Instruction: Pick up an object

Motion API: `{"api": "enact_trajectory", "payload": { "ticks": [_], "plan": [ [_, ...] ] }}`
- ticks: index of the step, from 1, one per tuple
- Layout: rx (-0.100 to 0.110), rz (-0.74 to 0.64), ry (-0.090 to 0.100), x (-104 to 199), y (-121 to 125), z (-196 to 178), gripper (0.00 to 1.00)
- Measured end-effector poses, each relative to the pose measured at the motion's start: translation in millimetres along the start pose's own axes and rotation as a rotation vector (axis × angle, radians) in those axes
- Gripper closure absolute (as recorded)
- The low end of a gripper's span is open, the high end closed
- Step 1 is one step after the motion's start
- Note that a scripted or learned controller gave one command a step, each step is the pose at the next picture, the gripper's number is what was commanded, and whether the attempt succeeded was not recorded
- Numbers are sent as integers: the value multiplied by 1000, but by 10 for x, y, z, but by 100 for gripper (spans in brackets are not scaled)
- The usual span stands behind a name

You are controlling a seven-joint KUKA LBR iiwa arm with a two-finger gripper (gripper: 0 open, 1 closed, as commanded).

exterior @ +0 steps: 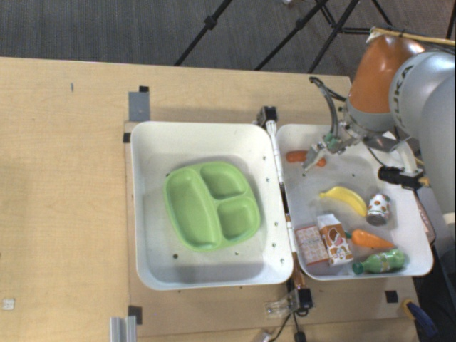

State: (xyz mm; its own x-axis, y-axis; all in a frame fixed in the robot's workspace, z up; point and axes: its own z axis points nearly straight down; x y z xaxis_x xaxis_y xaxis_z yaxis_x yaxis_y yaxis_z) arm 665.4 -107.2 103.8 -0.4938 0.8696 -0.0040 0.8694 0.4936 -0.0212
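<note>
Right bin [420, 258]: one curved yellow banana [345, 199], one tapered orange carrot [371, 239], two small cartons — pincer [314, 157] over small orange-red piece [298, 157], grip state unreadable. Left bin: one glossy green three-compartment tray [211, 205].

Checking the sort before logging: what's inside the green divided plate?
Nothing lies in the three compartments of the green divided plate; it sits in the left bin. The bin floor beneath it is covered.
</note>
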Motion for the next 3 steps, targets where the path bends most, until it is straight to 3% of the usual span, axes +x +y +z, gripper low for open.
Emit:
{"api": "enact_trajectory", "payload": {
  "ticks": [1,2,3],
  "plan": [
    [-15,-5,-4,73,45,92,0],
    [-33,-10,-14,72,92,-25,100],
    [-30,166,2,768,482,-854,100]
  ]
}}
